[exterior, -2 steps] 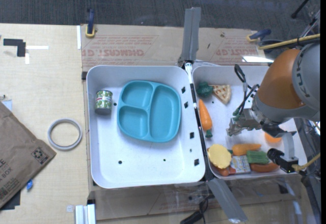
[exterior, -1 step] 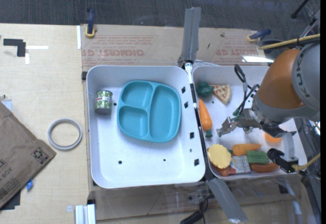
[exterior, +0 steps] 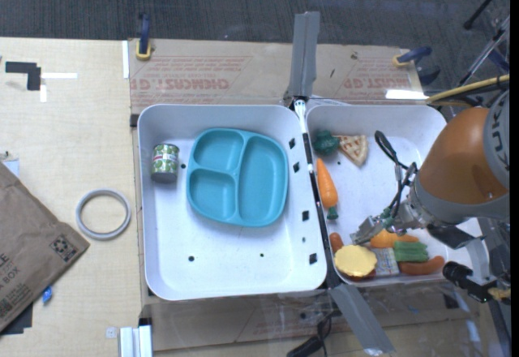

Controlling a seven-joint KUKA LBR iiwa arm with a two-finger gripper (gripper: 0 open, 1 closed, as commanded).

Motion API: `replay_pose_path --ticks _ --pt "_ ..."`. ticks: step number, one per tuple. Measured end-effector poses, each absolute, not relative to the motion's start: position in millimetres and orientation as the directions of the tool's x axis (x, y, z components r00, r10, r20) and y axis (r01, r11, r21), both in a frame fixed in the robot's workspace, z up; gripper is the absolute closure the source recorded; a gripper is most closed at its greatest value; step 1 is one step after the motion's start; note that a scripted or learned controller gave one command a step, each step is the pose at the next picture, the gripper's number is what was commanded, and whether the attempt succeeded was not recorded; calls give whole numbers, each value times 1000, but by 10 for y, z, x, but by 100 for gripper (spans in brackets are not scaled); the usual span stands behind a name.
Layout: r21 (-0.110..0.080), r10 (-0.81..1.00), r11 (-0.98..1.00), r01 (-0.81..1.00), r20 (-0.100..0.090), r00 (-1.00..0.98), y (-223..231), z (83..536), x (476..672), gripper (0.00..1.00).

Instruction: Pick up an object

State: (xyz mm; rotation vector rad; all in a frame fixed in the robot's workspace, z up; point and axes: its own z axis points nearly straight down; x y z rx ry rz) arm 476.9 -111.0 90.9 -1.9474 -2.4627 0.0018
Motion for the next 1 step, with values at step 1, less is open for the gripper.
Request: replay_pose_path --ticks 1 --pt "3 974 228 974 -2 -228 -1118 1003 4790 100"
